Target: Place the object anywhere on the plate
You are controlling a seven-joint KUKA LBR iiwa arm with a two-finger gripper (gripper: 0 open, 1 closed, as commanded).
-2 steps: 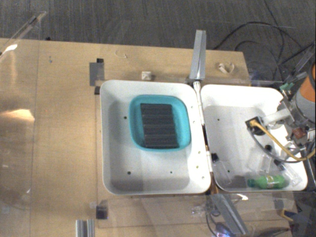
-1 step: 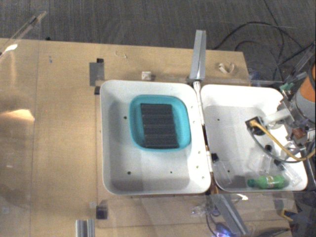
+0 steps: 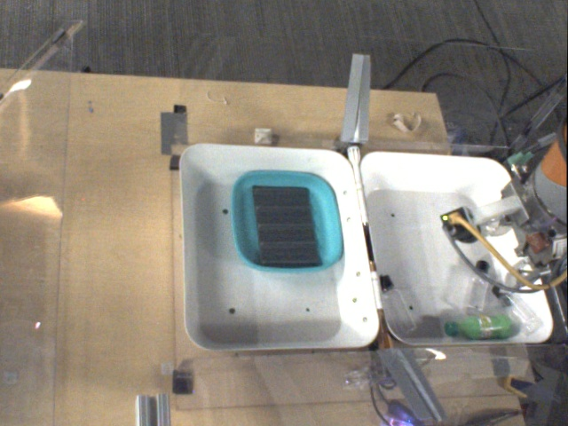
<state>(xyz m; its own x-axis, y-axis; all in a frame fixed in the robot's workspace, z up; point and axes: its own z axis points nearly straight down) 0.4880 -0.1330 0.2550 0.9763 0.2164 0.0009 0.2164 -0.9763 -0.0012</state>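
The 2 white bins sit side by side on a tan wooden bench (image 3: 98,238). The plate (image 3: 331,211) is blue and lies in the left bin (image 3: 204,309), with a dark ribbed block (image 3: 286,227) on it. The green bottle (image 3: 480,327) is in the right bin (image 3: 417,238), far from the plate, lying flat and pointing side to side. The gripper (image 3: 537,238) is above it by the cables (image 3: 484,256). I cannot tell if it is open. The floor is grey carpet (image 3: 222,16).
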